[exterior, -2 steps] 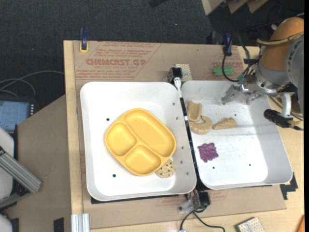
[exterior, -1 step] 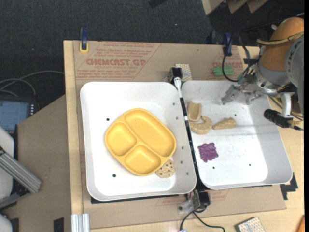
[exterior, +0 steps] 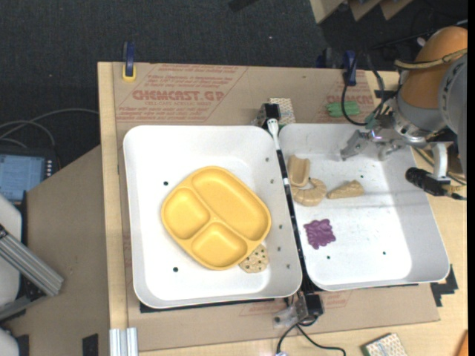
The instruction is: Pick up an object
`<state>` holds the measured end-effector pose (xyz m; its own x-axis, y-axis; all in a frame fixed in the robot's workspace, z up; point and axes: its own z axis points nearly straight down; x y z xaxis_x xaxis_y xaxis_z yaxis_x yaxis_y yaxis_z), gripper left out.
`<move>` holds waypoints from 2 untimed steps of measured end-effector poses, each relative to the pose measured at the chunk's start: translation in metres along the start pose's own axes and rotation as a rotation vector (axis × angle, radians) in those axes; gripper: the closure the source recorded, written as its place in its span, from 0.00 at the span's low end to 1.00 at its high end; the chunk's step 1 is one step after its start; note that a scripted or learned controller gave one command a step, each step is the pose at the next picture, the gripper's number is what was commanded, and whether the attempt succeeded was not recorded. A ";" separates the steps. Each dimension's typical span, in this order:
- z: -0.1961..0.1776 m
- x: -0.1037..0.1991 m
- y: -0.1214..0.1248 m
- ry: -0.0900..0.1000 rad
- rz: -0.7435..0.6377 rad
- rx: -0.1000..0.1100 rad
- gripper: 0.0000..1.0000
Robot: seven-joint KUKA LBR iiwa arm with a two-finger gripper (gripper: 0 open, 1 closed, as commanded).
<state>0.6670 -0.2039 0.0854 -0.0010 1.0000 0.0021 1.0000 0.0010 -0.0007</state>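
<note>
Plainly the gripper (exterior: 369, 141) hangs over the far edge of the right bin (exterior: 415, 269), its two fingers spread apart with nothing between them, while the likeliest picks lie near the bin's left wall: a tan bread-like piece (exterior: 299, 170) touching a rounder one (exterior: 309, 193), a tan wedge (exterior: 346, 190) just beside, and a purple grape cluster (exterior: 320, 233) nearer the camera. These look light and stiff enough (toy food, I judge), best pinched across their narrow sides. The wrist above the fingers is cut off at the frame edge, and a cookie (exterior: 254, 259) sits half tucked under the yellow divided plate (exterior: 214, 216) in the left bin (exterior: 148, 162).
</note>
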 end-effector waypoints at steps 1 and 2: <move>0.000 0.000 0.000 0.000 0.000 0.000 0.00; 0.000 0.000 0.000 0.000 0.000 0.000 0.00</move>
<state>0.6670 -0.2039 0.0854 -0.0010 1.0000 0.0021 1.0000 0.0010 -0.0007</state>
